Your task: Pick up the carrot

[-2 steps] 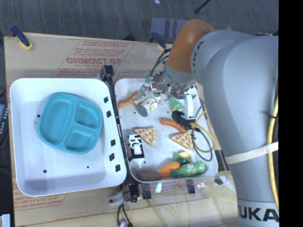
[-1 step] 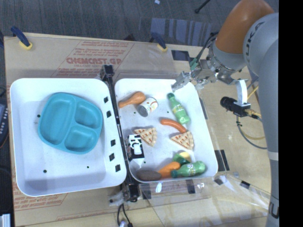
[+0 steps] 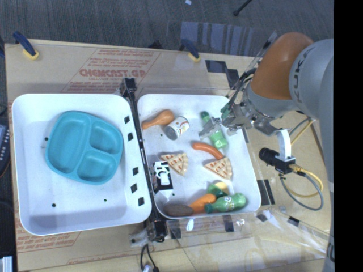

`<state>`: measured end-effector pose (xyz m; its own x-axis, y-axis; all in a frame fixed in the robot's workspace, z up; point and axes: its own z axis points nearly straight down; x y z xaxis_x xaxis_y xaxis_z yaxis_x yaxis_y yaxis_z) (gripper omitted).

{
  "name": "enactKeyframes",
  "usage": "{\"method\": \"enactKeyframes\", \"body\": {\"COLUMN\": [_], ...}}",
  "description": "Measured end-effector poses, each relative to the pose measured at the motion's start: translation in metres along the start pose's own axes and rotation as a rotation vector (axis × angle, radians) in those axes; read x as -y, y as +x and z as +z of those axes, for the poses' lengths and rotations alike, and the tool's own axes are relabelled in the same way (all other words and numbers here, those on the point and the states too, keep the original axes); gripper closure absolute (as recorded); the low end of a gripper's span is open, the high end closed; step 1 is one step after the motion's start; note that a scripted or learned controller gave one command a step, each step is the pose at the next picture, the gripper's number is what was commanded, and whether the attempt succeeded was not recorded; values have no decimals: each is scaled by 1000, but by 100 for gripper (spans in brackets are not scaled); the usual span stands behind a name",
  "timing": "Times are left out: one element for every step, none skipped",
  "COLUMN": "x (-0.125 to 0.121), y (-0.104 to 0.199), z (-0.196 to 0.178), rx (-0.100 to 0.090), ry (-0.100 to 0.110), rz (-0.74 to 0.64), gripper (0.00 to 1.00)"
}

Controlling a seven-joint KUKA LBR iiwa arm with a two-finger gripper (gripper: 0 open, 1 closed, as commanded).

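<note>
While the arm [image 3: 295, 72] leans in from the right over the right bin [image 3: 244, 169], its tool [image 3: 218, 126] sits low at that bin's upper right, just beside a small green thing [image 3: 218, 139]. I cannot tell how its fingers stand.

The carrot [image 3: 202, 203] lies near the bin's front edge, well apart from the tool, between a dark brown piece [image 3: 178, 209] on its left and a green bottle [image 3: 228, 202] touching its right end. Further up lie two waffle wedges [image 3: 176, 163], a sausage [image 3: 207, 149], a can [image 3: 177, 128] on its side and a drumstick [image 3: 157, 119].

The left bin [image 3: 28, 197] holds a blue divided plate [image 3: 85, 146]. Both bins rest on a cardboard-covered surface [image 3: 102, 67].
</note>
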<state>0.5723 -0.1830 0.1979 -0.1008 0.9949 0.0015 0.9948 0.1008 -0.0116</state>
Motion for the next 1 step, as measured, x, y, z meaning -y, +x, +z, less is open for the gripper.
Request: {"method": "enactKeyframes", "body": {"x": [80], "y": [41], "z": [21], "rx": [-1], "ry": [-2], "rz": [-146], "gripper": [0]}}
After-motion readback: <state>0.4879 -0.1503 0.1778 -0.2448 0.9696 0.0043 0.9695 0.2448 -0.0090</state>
